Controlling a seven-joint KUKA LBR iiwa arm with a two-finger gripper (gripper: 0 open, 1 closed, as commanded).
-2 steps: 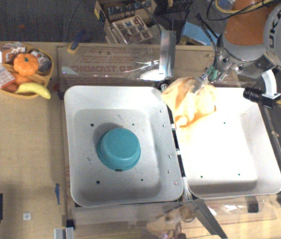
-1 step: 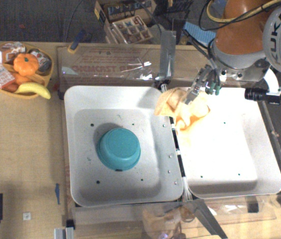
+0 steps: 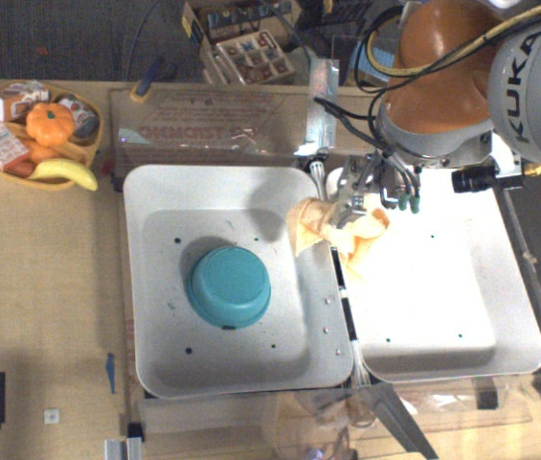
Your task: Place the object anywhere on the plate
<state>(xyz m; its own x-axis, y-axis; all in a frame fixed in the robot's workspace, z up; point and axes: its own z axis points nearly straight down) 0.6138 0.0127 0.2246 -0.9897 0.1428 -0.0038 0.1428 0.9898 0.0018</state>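
Note:
A round teal plate (image 3: 230, 286) lies in the left white bin (image 3: 155, 353), a little left of its middle. The object (image 3: 316, 224), a pale yellow and orange lump, straddles the divider between the two bins at their upper part, and its orange part (image 3: 373, 228) lies on the right bin's side. My gripper (image 3: 349, 205) comes down from the grey arm with the orange band (image 3: 442, 56). It sits right over the object and touches its top. The arm's body hides part of the object, which lies about a plate's width up and right of the plate.
The right white bin (image 3: 452, 295) spreads out below the arm. A clear plastic sheet (image 3: 213, 123) lies behind the left bin. A basket of toy fruit (image 3: 35, 137) stands at the far left on the bench. Cables and boxes (image 3: 251, 36) crowd the back.

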